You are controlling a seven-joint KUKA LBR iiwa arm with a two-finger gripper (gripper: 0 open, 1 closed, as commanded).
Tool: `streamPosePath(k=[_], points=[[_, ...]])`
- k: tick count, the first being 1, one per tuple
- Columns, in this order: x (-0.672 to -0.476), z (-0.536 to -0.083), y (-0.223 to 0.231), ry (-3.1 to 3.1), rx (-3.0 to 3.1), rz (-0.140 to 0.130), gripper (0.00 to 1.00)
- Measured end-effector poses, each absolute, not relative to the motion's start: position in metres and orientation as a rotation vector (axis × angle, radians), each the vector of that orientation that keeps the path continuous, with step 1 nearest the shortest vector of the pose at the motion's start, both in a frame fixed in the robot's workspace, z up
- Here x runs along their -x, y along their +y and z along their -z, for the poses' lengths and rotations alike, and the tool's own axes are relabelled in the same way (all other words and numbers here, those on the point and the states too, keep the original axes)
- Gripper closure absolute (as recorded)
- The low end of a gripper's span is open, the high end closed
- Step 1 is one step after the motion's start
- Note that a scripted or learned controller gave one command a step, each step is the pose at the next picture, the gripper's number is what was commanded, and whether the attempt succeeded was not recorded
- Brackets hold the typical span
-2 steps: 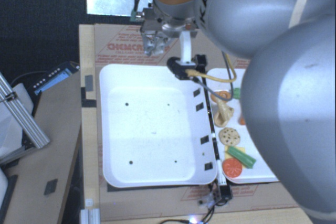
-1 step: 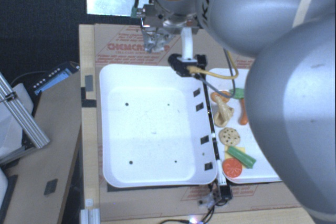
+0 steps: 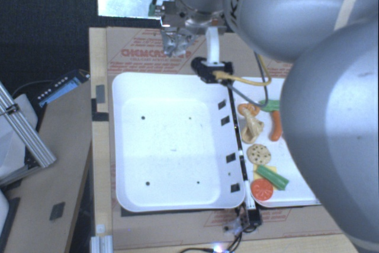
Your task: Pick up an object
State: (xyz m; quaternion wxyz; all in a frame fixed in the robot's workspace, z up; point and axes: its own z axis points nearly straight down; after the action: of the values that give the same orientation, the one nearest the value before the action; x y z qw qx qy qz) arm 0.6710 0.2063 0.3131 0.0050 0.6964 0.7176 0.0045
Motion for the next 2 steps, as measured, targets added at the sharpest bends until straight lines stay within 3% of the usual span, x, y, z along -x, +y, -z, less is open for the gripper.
streamPosePath(k=[2], points=[[-0.672,-0.336,0.207,2.255,-2.167,-0.019,1.00]])
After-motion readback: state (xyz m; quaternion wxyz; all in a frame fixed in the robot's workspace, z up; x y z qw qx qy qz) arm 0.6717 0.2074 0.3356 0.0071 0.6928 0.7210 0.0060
